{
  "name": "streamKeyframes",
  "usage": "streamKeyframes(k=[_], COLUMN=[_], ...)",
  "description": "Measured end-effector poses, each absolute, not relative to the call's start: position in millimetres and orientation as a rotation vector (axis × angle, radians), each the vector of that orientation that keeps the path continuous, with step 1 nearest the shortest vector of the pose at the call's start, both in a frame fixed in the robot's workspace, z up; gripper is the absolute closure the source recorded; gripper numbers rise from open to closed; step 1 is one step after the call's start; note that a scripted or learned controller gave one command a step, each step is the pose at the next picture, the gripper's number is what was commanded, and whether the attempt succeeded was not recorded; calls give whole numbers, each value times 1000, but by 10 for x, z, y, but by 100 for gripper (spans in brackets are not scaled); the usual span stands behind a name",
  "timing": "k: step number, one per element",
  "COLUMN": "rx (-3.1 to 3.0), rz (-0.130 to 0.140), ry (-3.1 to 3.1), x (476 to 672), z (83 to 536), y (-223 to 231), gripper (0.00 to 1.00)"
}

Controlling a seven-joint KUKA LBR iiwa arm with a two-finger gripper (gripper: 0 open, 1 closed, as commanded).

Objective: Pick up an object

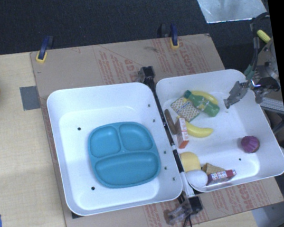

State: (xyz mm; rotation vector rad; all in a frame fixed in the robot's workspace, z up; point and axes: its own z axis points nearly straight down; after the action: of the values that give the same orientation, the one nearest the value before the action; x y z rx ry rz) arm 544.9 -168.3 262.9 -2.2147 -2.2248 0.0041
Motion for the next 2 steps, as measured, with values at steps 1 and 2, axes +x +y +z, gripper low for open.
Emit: streamKeyframes(k=[1, 2], rx=[-2215, -2210], rz=[11, 9], ry=[-2218, -2217], x=[5305, 4872], z=[1854, 1096], y=[-2142, -2111], gripper=[0, 0])
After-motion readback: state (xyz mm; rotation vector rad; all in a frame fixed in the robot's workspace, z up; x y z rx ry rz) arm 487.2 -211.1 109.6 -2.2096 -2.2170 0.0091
